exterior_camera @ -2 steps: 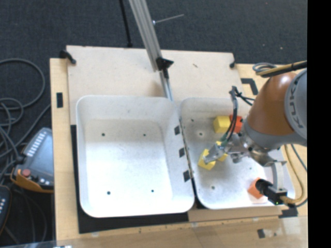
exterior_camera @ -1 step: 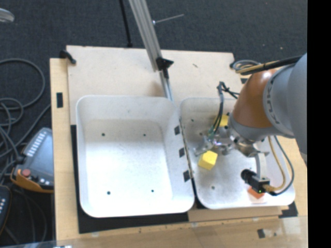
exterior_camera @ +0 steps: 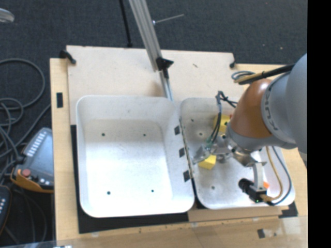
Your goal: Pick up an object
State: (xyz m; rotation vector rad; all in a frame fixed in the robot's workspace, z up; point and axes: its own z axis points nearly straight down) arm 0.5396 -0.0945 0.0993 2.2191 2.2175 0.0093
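The counter (exterior_camera: 119,74) is a pale, wood-coloured board set on dark carpeted floor (exterior_camera: 62,19). Directly on it lie 2 shallow white bins side by side, touching along their inner edges. The left bin (exterior_camera: 90,154) is the larger and sits over a black mat (exterior_camera: 134,220) that shows along its front and left edges. The right bin (exterior_camera: 199,112) reaches toward the counter's right edge. Behind the bins, a slanted aluminium rail (exterior_camera: 147,30) meets the counter at a black bracket (exterior_camera: 164,63). Black clips (exterior_camera: 70,57) hold the rear corners.
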